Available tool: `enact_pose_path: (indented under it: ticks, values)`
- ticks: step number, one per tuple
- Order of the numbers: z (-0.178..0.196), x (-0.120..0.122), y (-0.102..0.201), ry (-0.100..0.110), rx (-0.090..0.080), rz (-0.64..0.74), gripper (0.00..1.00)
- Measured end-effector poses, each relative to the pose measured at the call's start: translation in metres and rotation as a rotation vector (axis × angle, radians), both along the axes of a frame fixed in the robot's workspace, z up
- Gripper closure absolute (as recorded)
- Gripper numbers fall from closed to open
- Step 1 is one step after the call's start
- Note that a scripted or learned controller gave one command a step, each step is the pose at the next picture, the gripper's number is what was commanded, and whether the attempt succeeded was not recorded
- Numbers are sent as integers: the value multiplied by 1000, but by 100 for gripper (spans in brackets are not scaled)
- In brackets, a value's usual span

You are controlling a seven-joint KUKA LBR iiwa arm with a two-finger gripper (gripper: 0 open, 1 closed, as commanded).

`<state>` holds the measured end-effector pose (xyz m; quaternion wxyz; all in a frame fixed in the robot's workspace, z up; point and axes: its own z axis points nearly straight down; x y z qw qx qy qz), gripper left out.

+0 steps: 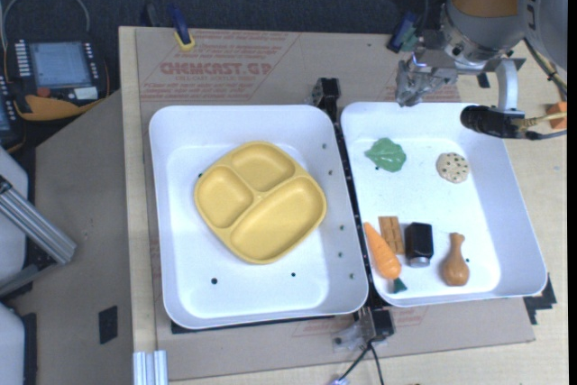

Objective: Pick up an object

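Above right bin [518, 194] far rim: hand [415, 92]; toys clustered nearside.

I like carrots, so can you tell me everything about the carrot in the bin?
The carrot is orange with a small dark green tip at its lower end, and looks like smooth plastic toy food. It lies flat in the right bin, near the front left corner, slanted with the green end toward the front. A tan block sits right against its side.

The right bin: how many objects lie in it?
6 in the right bin: green piece, cookie, carrot, brown block, black block, brown drumstick. None seems hidden.
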<state>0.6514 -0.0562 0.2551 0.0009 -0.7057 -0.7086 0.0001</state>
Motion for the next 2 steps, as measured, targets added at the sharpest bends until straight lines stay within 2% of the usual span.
enact_pose_path:
  ticks: [2]
  values:
    - [0, 10, 107, -4, 0, 2, 100]
